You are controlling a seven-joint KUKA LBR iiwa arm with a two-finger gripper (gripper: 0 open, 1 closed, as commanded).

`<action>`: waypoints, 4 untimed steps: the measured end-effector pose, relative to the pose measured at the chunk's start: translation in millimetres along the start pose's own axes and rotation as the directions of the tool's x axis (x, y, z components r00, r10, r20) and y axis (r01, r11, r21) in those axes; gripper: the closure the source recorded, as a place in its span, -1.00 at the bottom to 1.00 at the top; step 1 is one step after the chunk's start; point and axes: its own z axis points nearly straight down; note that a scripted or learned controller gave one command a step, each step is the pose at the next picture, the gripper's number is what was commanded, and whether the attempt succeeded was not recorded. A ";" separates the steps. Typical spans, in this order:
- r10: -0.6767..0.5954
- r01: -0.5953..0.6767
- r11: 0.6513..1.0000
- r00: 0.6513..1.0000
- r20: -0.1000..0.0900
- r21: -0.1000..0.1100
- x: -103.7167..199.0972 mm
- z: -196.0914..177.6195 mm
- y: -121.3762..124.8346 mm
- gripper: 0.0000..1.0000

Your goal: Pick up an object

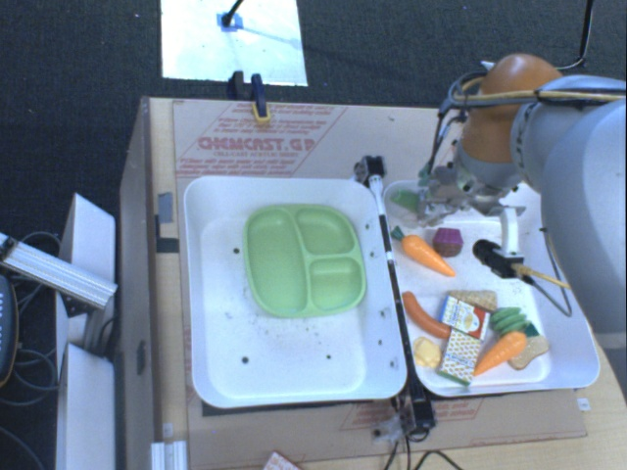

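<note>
— While I watched remotely, the arm (578,155) hung over the right bin (578,355); the green tray (302,259) lay in the left bin (225,360).
— And the gripper (431,207)?
— Low by the upper carrot (426,253) and purple piece (448,240). I couldn't tell its state.

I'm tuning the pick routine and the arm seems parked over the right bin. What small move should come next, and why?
Probably a short descent toward the carrot just below the gripper. The gripper sits near the right bin's far corner, over bare floor, while that carrot and the purple piece lie beside it, apart from the crowded pile at the near end.
</note>
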 end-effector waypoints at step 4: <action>0.003 -0.003 1.000 1.000 0.000 0.001 -0.3 10.6 0.4 -1.00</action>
